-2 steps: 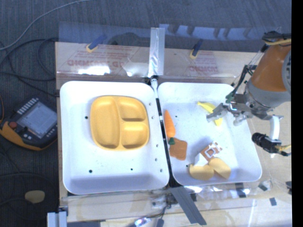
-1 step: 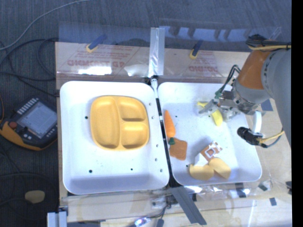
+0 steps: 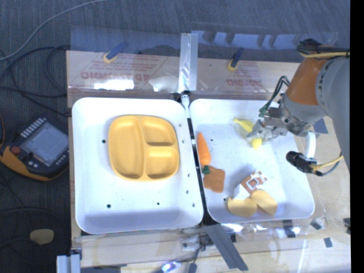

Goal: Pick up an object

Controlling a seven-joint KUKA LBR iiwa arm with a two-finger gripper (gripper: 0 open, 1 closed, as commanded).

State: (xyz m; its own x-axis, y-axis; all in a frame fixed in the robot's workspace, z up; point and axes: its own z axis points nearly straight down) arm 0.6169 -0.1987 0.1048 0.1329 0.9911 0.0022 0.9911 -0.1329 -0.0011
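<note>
The end effector (image 3: 263,131) is sitting low over the right bin (image 3: 296,206), upper part, w/ the grey arm (image 3: 335,90) and its orange band (image 3: 304,84) coming in from the right edge. Can't tell if it's wide or narrow; the tips are merging w/ the metal body from this angle. A yellow banana-like piece (image 3: 243,124) is lying just left of the end effector, touching or nearly so, and a small yellow bit (image 3: 256,143) is showing right below the tips; can't tell whether anything is actually between them.

Further out in the same bin: an orange carrot (image 3: 202,149) is lying along the left wall, pointing up-down, w/ a green bit at its lower end. Just below it an orange-brown flat piece (image 3: 214,180) is resting. Near the bottom wall, two pale yellow lumps (image 3: 253,203) are lying touching each other, and a small brown-and-white item (image 3: 254,181) is sitting just above them.

The left bin (image 3: 91,209) is holding a yellow divided tray (image 3: 143,147), three compartments, sitting roughly mid-bin.

On the worktop beyond the bins, two yellow-and-blue clips (image 3: 115,52) are lying on a clear sheet. Off to the left, a handheld controller pendant (image 3: 34,147) is lying on the dark floor, cables trailing round it
</note>
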